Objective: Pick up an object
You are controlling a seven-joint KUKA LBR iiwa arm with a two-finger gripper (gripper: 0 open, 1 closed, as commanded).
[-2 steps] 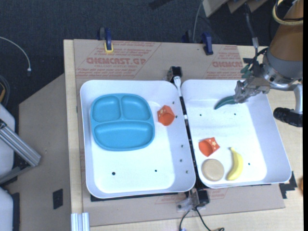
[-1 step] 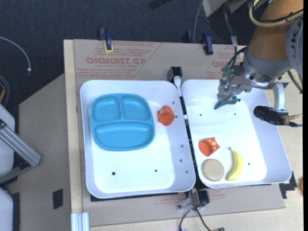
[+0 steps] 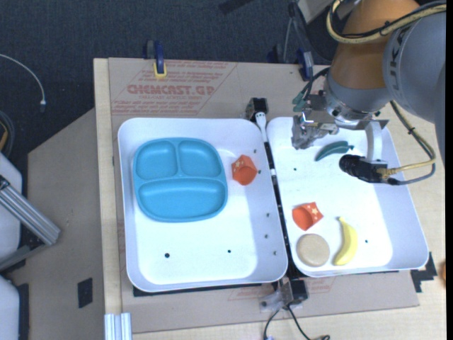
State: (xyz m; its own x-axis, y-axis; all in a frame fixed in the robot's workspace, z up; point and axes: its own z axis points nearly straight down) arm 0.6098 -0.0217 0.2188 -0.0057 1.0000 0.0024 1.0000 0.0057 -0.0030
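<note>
My gripper (image 3: 304, 139) hangs over the far left corner of the right bin (image 3: 396, 218), pointing down. Just to its right a small teal curved object (image 3: 333, 149) lies on the bin floor, apart from the gripper. Nearer the front of this bin are a red block (image 3: 306, 215), a beige round disc (image 3: 313, 249) and a yellow banana (image 3: 345, 241). Nothing shows in the gripper's grasp.
The left bin (image 3: 205, 261) holds a blue divided plate (image 3: 180, 179) and a small orange-red object (image 3: 244, 170) by its right wall. The divider between the bins runs just left of the gripper. The grey and orange arm covers the far right of the bench.
</note>
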